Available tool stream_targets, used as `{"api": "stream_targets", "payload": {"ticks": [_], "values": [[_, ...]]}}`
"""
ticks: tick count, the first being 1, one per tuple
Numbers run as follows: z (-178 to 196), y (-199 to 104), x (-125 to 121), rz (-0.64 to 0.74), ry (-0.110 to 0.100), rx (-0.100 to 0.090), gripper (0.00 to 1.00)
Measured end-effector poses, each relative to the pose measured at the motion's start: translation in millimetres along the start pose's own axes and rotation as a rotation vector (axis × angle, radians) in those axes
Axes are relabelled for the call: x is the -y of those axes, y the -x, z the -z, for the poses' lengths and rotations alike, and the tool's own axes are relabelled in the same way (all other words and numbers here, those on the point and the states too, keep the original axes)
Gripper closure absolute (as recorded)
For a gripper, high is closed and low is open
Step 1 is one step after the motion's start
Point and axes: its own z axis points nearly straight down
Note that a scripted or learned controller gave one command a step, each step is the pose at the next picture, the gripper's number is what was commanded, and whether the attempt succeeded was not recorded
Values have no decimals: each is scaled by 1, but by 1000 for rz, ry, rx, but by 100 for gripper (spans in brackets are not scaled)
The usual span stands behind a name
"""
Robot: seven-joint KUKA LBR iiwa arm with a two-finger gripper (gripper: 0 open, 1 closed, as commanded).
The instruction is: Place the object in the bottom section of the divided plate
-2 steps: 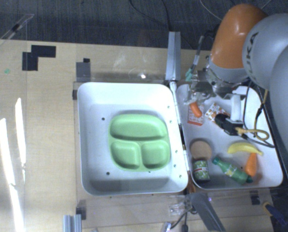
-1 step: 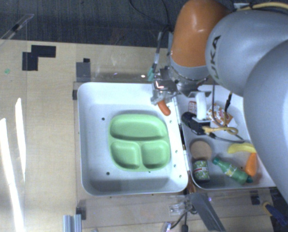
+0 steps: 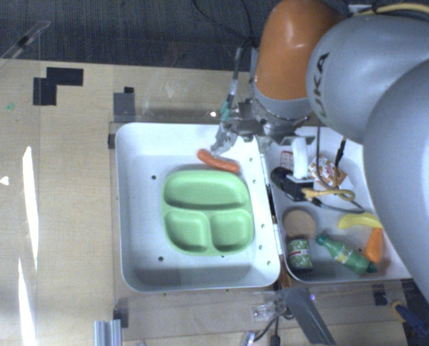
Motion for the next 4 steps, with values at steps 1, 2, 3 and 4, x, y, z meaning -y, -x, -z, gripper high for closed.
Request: {"api": "stream_targets", "payload": {"ticks": [1,2,3,4], "values": [[11,-1,-1,7,5,0,100],[-40,-86,35,-306,-2,-1,100],[-7,-84,90,-319,-2,-1,100],[8,-50,114,-357,-2,-1,100]]}}
